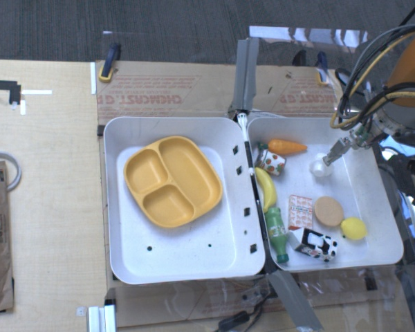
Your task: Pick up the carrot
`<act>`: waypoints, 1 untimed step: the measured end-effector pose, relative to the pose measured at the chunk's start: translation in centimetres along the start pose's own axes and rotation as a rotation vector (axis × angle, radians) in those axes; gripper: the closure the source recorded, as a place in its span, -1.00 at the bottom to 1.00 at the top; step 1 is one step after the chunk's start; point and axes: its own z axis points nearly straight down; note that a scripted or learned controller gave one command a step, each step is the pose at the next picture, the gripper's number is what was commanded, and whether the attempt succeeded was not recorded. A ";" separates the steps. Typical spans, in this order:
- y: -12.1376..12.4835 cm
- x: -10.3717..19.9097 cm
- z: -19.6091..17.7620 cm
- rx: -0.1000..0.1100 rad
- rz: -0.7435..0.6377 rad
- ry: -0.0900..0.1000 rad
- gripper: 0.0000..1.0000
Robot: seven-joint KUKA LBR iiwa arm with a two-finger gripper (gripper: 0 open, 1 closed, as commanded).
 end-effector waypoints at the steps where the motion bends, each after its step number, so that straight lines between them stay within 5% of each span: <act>1: -9.6 4.5 -6.3 0.003 -0.163 0.003 -1.00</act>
